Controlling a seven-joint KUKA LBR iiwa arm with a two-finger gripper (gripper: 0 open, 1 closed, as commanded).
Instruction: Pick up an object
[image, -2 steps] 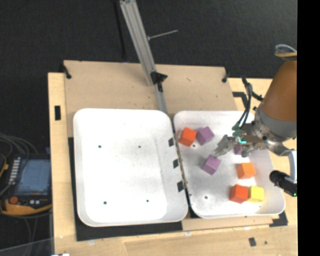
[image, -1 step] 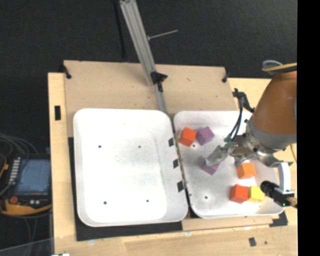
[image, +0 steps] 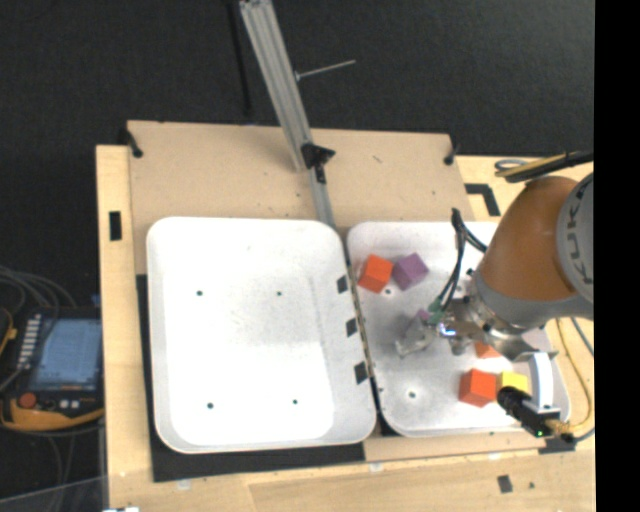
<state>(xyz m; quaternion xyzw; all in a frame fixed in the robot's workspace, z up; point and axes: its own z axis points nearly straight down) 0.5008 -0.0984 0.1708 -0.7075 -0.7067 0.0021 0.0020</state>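
Table (image: 250, 170): pale wooden board carrying two shallow white plastic bins side by side.

Left bin (image: 180, 300): wide tray with bare white floor, speckled grey near its centre.

Right bin (image: 400, 410): narrower tray, touching the left bin along its inner edge. Contents:
- Orange cube (image: 375, 273), near the bin's far left corner.
- Purple cube (image: 409, 269), just beside the orange cube, on its right.
- Second orange block (image: 479, 388), near the bin's near right corner.
- Small yellow piece (image: 515, 383), touching that second orange block on its right.
- Small orange fragment (image: 487, 350), partly hidden under the arm; shape cannot be told.

Grey arm with orange band (image: 525, 255): enters from the table's right edge and hangs over the right bin.

Gripper (image: 425, 330): metal, low over the middle of the right bin, apart from every cube. Whether the jaws stand open or closed cannot be told; no object shows between them.

Grey metal pole (image: 290, 100): crosses the table's far edge at a slant.
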